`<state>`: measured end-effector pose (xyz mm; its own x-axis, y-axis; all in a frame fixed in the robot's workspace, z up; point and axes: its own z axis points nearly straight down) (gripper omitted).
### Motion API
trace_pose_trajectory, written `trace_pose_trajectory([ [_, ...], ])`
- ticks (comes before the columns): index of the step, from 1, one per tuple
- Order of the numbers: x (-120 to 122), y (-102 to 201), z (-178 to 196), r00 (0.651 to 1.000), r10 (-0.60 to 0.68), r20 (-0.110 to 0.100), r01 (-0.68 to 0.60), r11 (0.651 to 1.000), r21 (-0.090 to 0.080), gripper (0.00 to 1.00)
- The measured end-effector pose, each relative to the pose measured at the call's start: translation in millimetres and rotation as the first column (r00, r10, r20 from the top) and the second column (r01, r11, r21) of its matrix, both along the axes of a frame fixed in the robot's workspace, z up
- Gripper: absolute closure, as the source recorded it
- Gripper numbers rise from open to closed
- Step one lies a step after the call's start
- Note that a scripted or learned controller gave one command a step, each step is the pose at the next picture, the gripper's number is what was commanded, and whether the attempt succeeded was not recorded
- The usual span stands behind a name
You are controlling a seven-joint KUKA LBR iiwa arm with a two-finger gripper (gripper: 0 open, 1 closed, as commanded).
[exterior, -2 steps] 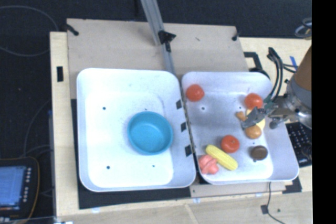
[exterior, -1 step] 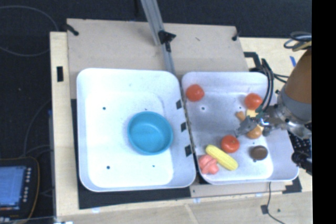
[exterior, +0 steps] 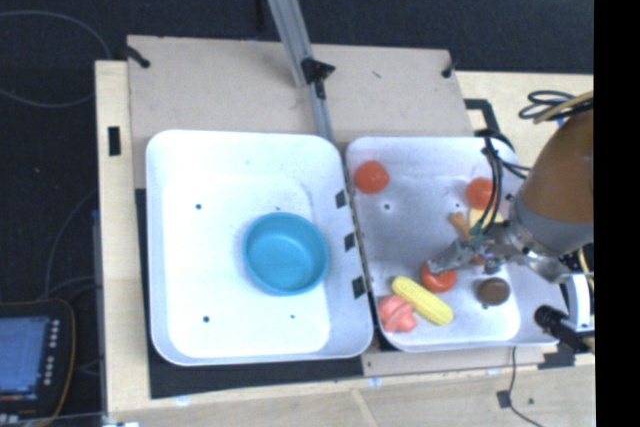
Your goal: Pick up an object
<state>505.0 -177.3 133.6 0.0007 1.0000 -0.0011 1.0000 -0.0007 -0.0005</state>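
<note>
The right bin [exterior: 410,180] holds several small things: an orange ball [exterior: 372,177] at its far left, another orange thing [exterior: 480,192] near the arm, a yellow corn cob [exterior: 421,301], a pink piece [exterior: 397,314], a red piece [exterior: 439,277] and a brown round thing [exterior: 491,292]. My gripper [exterior: 452,260] reaches in from the right and hangs low just above the red piece. Whether anything sits between its tips is hidden by its own body.
The left bin [exterior: 190,215] carries a blue bowl [exterior: 286,252] near its middle. A grey metal pole [exterior: 285,10] slants from the top down to the bins' shared far edge. Cables [exterior: 492,165] trail along the arm at the right bin's far right.
</note>
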Motion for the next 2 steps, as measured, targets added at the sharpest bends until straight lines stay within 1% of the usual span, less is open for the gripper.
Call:
trace_pose_trajectory([
  [1, 4.4, 1.0, 18.4, 1.0, -0.003, 0.013, 0.003, 1.0, 0.004, 1.0],
  [2, 5.6, -6.4, 65.3, 1.0, 0.003, 0.008, -0.003, 1.0, 0.0, 1.0],
])
